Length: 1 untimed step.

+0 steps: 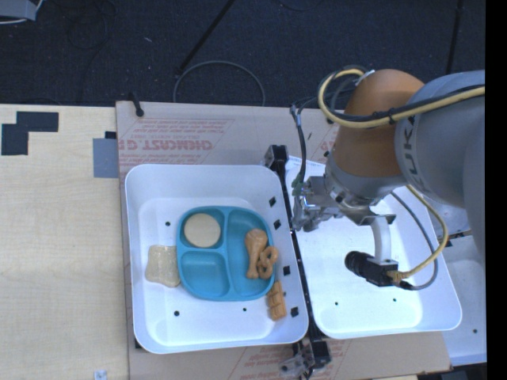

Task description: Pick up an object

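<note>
Arm over right bin, nothing lifted yet.

Left bin at 9 o'clock holds blue tray: round biscuit in its 11 o'clock compartment, pretzel piece at 3 o'clock. Pale slab lies just beside tray at 9 o'clock, small brown piece at 5 o'clock. Gripper hangs at the divide between bins; grip state cannot be told. Judged: pick not begun, all items remain.
</note>
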Available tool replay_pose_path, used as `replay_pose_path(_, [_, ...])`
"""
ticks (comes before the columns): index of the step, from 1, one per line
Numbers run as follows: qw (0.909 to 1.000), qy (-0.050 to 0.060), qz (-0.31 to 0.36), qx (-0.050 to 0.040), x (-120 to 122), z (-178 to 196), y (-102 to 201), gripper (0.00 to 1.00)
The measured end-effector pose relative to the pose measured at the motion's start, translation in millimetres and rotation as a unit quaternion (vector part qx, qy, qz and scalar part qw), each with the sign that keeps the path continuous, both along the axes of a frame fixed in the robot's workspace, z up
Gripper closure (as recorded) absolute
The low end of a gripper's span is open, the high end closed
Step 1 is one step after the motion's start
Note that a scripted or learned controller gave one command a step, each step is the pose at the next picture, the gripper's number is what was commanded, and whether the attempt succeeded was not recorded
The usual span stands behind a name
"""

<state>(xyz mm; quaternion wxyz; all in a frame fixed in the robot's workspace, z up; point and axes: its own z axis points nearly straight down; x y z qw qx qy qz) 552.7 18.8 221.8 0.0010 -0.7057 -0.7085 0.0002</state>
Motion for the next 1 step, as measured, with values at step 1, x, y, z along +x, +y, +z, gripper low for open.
replay_pose_path(1, [1.0000,0.001,0.001,0.0002,-0.9,9.8,58.6,1.00])
